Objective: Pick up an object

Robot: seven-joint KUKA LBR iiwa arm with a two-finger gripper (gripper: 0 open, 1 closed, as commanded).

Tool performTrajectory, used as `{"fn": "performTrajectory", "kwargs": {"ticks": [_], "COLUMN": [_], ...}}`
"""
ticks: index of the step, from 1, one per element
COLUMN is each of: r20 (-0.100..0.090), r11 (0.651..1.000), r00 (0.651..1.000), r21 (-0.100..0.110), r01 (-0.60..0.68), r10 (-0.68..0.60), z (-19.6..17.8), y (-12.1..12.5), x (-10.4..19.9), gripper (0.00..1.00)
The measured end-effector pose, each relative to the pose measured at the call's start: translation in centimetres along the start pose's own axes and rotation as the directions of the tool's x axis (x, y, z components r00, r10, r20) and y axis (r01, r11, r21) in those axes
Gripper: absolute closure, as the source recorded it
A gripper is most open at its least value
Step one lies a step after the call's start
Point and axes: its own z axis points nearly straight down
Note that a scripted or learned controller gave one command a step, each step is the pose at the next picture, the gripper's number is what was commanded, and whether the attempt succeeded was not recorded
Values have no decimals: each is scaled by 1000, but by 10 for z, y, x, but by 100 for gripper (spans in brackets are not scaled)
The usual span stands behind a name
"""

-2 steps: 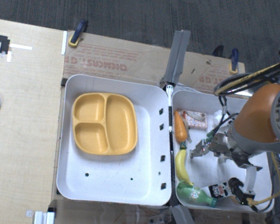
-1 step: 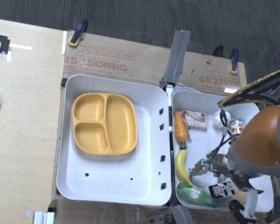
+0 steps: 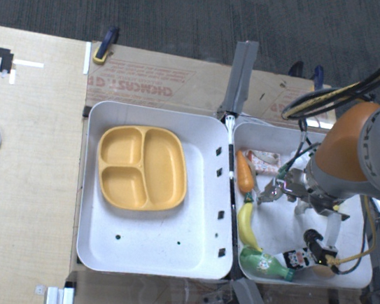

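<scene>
In the right bin lie an orange carrot, a yellow banana, a green bottle on its side, a white and red packet and a small black and white toy. My gripper hangs low over the middle of this bin, just right of the carrot and above the banana's upper end. Nothing visibly sits in it. The arm's orange band and grey body cover the bin's right side.
The left bin holds a yellow divided plate in its upper left. A cardboard sheet lies behind both bins. Black and yellow cables run from the arm to the upper right.
</scene>
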Motion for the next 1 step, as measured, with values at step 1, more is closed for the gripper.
{"fn": "performTrajectory", "kwargs": {"ticks": [1], "r20": [-1], "r11": [997], "r00": [997], "r21": [2], "r01": [-75], "r10": [75], "z": [1], "y": [-65], "x": [-28], "gripper": [0]}}
